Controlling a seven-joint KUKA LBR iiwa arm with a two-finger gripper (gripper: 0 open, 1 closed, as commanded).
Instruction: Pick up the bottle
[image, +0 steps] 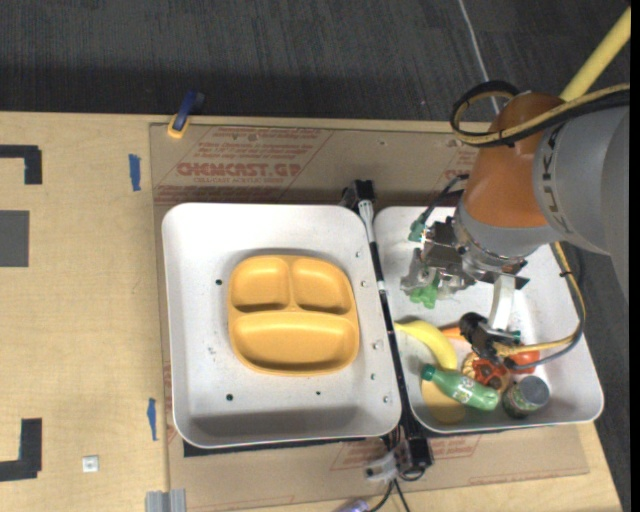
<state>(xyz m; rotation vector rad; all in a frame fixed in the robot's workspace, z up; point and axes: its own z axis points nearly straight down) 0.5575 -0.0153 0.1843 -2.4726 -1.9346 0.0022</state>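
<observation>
Green bottle (461, 388) beside banana (431, 339)

You're looking at a glossy green plastic bottle (462, 388), smooth white plastic bins (190, 300), a shiny yellow tray (292, 310), matt cardboard counter (80, 300).

A green bottle (462, 388), yellow banana (432, 339), white bins (190, 300), and a mustard-yellow divided tray (293, 312).

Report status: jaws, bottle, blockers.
Gripper low over right bin, jaws unreadable. Green bottle lying free at front. Banana and can crowd it.
</observation>
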